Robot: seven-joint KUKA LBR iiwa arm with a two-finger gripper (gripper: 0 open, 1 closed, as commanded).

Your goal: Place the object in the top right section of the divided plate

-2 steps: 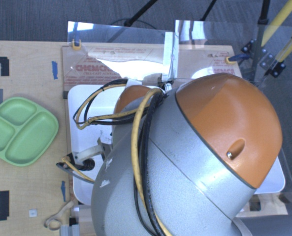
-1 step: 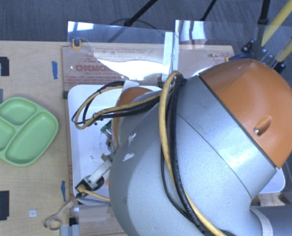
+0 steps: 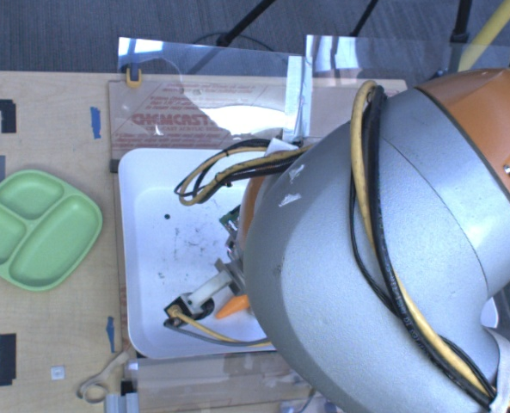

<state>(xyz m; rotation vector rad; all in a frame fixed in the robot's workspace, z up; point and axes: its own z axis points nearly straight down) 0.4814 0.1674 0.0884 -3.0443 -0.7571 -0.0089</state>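
One orange object [image 3: 231,307] lies in one white bin [image 3: 147,196], near its lower edge, just beside the gripper [image 3: 229,274], whose grip I cannot tell. One green three-section plate [image 3: 38,228] sits well apart, left.

arm [image 3: 392,256] hides white bin's [image 3: 151,231] right side | orange object [image 3: 231,307] half under arm, kind unclear | arm cut by right edge

Grey arm [image 3: 384,256], reaching in from right
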